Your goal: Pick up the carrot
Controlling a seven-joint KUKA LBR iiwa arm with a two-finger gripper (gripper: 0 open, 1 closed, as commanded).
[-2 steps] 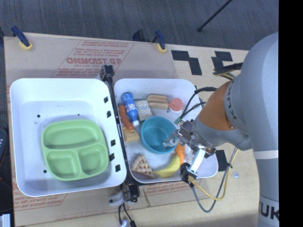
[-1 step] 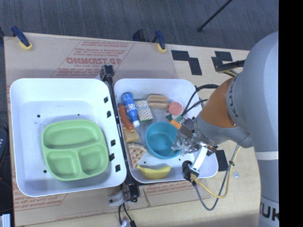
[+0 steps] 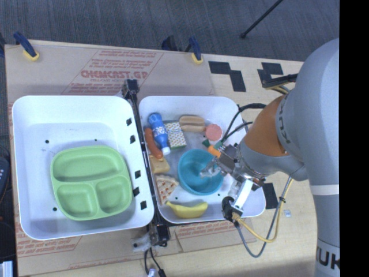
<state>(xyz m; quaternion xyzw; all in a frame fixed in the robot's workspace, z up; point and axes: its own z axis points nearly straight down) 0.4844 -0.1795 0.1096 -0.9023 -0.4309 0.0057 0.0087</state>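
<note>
My fingers (image 3: 209, 167) hang over the blue bowl (image 3: 199, 172); can't tell their opening. Carrot (image 3: 153, 143) lies ungrasped at 9 o'clock. Pick not started.

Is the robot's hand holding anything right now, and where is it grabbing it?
It cannot be told. The hand is down over the blue bowl, too blurry to show anything in its grip.

We see the grey arm (image 3: 320, 114) entering from the right side of the bench, its orange band (image 3: 266, 130) just above the wrist. The wrist angles down and leftward over the right bin's right half. The gripper (image 3: 209, 167) sits low near that bin's centre; we cannot resolve its finger spacing. Cables loop beneath the wrist.
</note>
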